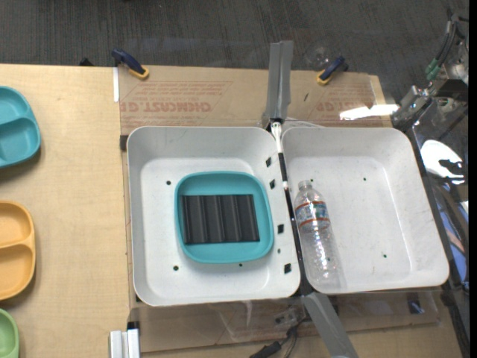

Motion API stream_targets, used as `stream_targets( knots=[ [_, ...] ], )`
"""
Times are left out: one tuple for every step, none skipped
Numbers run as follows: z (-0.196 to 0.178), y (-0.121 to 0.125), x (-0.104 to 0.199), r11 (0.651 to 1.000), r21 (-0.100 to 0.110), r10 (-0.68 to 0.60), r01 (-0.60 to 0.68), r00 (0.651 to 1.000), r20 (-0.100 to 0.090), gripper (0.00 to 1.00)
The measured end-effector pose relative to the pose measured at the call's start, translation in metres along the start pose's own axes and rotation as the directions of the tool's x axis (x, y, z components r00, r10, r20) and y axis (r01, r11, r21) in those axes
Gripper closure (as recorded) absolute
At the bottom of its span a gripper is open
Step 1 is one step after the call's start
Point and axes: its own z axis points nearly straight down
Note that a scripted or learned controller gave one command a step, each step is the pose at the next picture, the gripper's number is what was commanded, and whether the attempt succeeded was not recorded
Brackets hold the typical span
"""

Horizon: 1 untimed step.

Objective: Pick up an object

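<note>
A clear plastic water bottle (316,233) with a white cap and a red-and-blue label lies on its side in the right white bin (373,215). It rests along that bin's left wall, cap toward the back. In the left white bin (149,222) a teal square dish (223,255) sits in the middle, with a dark ribbed insert (220,218) inside it.
Three divided plates lie on the wooden bench at the far left: teal (15,136), orange (13,248) and green (6,334). Cardboard (194,99) held by two clamps (130,63) lies behind the bins. Metal fittings and cables (440,103) stand at the right.
</note>
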Motion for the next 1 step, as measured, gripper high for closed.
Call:
stream_targets(
  knots=[
    [0.0921,-0.0402,0.0348,0.999,0.002,-0.051,0.051,0.999,-0.001,0.0]
  ],
)
